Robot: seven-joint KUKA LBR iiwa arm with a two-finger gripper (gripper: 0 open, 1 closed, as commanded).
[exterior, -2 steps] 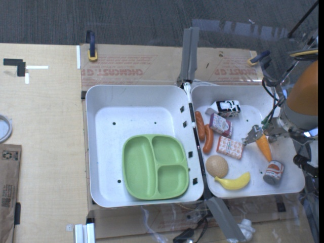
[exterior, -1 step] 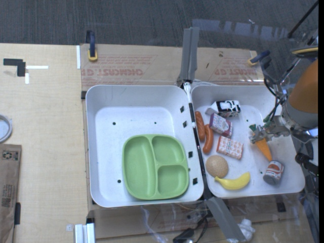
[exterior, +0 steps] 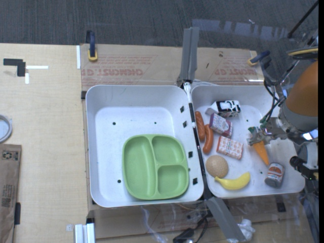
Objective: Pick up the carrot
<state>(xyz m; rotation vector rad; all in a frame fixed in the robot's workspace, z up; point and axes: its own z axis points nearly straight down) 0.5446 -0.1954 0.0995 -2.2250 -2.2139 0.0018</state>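
The left bin (exterior: 101,135) holds a green divided plate (exterior: 155,166), which lies toward the near right part of its floor.

The right bin (exterior: 243,89) sits directly beside the left bin, sharing the centre divider. All following positions are given relative to the carrot (exterior: 261,152), which lies in the right part of the right bin, thick end up and tip pointing toward the near edge.

- Two sausages (exterior: 204,131): well left of the carrot, along the divider.
- Egg (exterior: 217,165): left of the carrot and nearer the front.
- Banana (exterior: 233,181): left of the carrot, at the near wall.
- Cracker packs (exterior: 226,136): left of the carrot, between it and the sausages.
- Black and white toy car (exterior: 228,107): left of the carrot and farther back.
- Small can (exterior: 274,175): just beside the carrot tip, to its near right.

The gripper (exterior: 259,135) sits at the carrot's thick end and appears closed on its top.
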